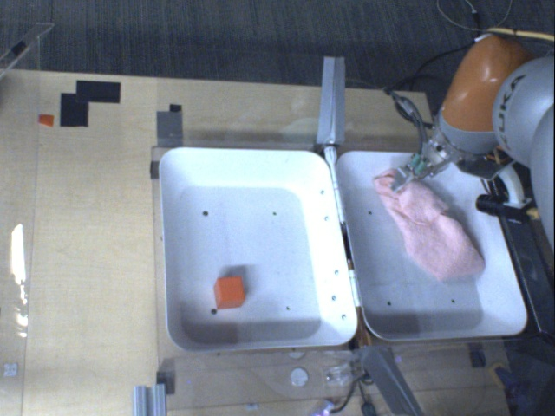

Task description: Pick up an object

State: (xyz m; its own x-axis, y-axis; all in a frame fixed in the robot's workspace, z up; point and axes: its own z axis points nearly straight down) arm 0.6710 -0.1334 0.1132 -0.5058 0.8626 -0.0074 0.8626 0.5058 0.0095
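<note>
A pink cloth (431,229) lies stretched out in the right bin (499,319), running from the bin's back left toward its middle. My gripper (408,176) reaches in from the right and sits at the cloth's upper end, shut on a pinch of the fabric there. The rest of the cloth rests on the bin floor. An orange cube (230,292) sits alone in the left bin (182,232), near its front, far from the gripper.
A grey post (329,102) stands behind the seam between the two bins. Black and orange markers (85,102) lie on the bench at the back left. The arm's orange band (481,81) hangs over the right bin's back right corner.
</note>
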